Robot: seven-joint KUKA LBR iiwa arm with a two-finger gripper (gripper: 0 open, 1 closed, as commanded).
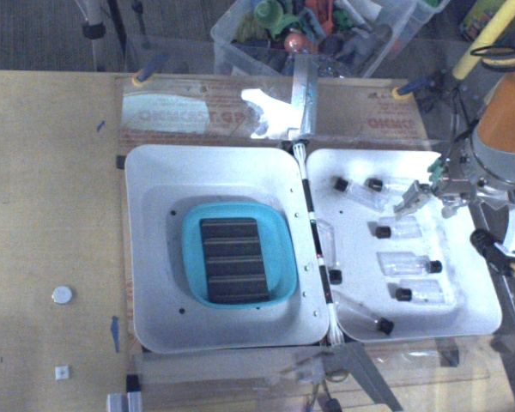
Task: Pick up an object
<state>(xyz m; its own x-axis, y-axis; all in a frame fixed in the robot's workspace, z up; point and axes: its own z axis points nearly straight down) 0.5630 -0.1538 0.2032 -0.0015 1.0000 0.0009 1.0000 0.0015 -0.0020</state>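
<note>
Two white bins side by side: left bin with a teal tray bearing a dark ribbed block; right bin strewn with clear black-capped vials. Gripper over the right bin's upper right, above the vials, nothing seen between its tips; grip state impossible to tell.

Left bin has a teal tray with a dark ribbed insert sitting in the middle. Right bin is scattered with clear black-capped vials. The hand hangs over the right bin's far right part, just above the vials, gripping nothing I can make out.
</note>
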